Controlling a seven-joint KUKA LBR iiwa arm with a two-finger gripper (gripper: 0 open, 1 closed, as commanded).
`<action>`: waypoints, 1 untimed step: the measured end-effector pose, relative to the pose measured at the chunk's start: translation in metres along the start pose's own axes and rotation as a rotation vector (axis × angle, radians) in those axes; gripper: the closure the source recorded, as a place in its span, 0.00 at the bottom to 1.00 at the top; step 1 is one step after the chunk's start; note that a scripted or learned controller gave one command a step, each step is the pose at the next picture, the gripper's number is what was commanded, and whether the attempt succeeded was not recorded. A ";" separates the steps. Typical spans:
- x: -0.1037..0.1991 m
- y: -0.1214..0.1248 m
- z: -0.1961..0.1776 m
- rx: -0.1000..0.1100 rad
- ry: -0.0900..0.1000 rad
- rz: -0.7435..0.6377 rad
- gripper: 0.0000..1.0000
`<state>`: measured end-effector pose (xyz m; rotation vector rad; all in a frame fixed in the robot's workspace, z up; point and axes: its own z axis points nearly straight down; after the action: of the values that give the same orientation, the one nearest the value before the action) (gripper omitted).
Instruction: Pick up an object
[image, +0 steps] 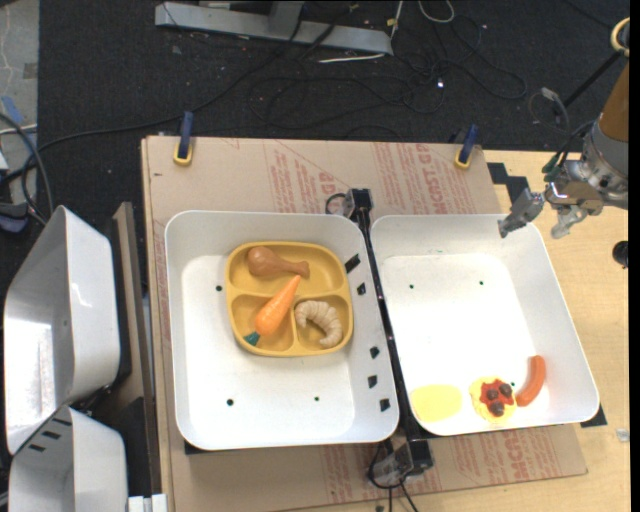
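Hovering over the right bin's (560, 300) far right corner, the hand (540, 218) spreads its fingers wide, holding nothing; the sausage (531, 380) lies well apart, near-right.

Looks like a robotics lab to me: loose cables (300, 75) over dark floor, clamps (183, 150) pinning cardboard sheet (300, 170) to the table.

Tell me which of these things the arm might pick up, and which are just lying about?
Pickable: drumstick, carrot, shrimp in the yellow plate; sausage, pizza piece, yellow disc.

Lying about: clamps, cables, cardboard.
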<state>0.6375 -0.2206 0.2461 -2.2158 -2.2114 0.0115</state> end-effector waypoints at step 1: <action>0.001 0.002 -0.009 -0.013 -0.003 -0.004 0.00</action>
<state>0.6400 -0.2195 0.2550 -2.2199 -2.2238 0.0004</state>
